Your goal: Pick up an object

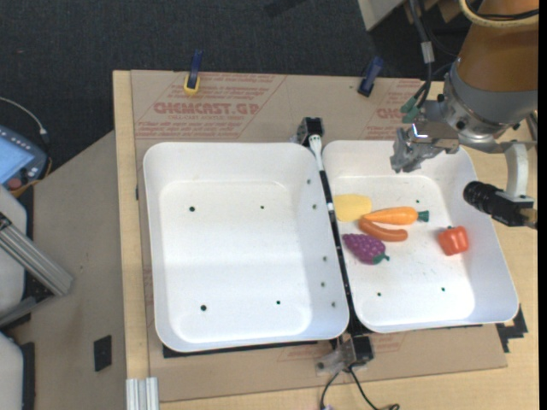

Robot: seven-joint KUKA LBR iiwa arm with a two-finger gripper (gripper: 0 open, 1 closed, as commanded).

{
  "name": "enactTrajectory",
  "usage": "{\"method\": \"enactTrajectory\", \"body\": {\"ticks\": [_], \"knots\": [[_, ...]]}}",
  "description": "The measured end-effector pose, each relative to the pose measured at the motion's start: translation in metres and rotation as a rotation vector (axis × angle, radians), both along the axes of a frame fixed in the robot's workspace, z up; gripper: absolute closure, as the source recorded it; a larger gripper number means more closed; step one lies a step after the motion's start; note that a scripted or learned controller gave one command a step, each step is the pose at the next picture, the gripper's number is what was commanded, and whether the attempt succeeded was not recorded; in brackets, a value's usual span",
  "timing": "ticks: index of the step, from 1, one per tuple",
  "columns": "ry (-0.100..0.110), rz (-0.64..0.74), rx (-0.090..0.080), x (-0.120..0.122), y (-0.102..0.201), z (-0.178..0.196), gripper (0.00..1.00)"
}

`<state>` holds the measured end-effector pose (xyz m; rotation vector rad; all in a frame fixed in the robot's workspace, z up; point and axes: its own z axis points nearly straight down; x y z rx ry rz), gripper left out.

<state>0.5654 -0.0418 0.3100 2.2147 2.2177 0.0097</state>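
Dark carpet surrounds a bench [73, 229] topped with a brown cardboard sheet [256, 101], and on that sheet sit two shallow white bins side by side. Red printing on the cardboard's far edge reads "CHEMCAST", with smaller lines around it too fine to make out; the same print shows partly again near the far right corner. Two clamps pin the cardboard's far edge: one blue-and-yellow clamp [194, 73] and one dark blue clamp [371, 75].

Four small dark dots mark the floor of the left bin [162, 229]. Inside the right bin [479, 301] lie five toy foods. One yellow piece [352, 206] rests close to the bin's left wall. One orange carrot [394, 216] with a green tip lies just right of it, touching or nearly touching one orange sausage-shaped piece [383, 230] beneath it. One purple bunch of grapes [365, 247] lies toward the near side of these, close to the left wall. One red-orange pepper [454, 240] sits apart, toward the bin's right wall.

One gripper [412, 158] hangs over the far edge of the right bin, above and well apart from the toys, with nothing seen between its fingers; how wide they stand cannot be told.
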Motion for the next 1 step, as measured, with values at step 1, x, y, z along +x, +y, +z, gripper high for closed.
{"method": "enactTrajectory", "body": {"ticks": [1], "knots": [[0.011,0.004,0.003,-0.0896,0.0553,0.052,1.0]]}}
